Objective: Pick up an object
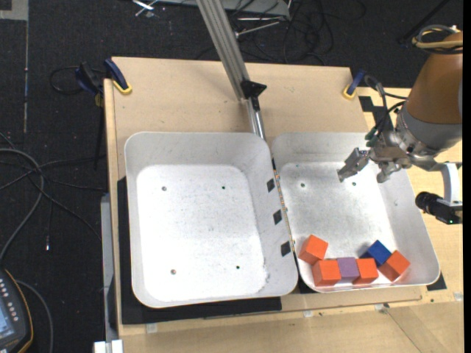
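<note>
The pale wooden surface (184,94) carried two shallow white plastic bins touching side by side: the left bin (140,219) toward nine o'clock, the right bin (416,219) toward three. Yellow-tipped clamps (118,79) gripped its far corners, at eleven and one o'clock.

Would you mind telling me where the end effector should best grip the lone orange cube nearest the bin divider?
Probably from above: the orange cube sits tilted, apart from the row, with its left and upper sides free; the fingers could straddle those open flanks.
</note>
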Controlling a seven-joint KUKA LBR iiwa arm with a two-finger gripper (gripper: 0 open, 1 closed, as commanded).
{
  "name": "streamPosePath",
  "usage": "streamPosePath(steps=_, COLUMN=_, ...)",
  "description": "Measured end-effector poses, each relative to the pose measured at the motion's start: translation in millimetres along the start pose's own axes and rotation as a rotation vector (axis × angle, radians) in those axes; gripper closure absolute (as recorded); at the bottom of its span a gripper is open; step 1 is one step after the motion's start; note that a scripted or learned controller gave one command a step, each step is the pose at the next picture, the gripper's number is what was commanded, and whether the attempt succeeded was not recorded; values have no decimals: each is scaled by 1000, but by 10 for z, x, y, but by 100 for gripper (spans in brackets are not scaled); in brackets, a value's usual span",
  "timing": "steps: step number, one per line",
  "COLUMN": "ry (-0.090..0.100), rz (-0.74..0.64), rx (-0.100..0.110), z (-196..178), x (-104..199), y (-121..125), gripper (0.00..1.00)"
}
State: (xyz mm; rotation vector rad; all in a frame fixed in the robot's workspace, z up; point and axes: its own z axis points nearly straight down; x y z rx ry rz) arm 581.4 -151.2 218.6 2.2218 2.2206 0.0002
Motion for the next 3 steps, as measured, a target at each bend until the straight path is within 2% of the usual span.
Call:
streamPosePath(steps=1, ry=-2, rz=2, rx=1, z=1271, x=-458, y=322, gripper=0)
streamPosePath(steps=2, ry=-2, rz=-1, rx=-3, z=1122, x=-447, y=337, gripper=100)
streamPosePath(steps=3, ry=-2, rz=-1, rx=-2, z=1127, x=-446, y=335, gripper=0)
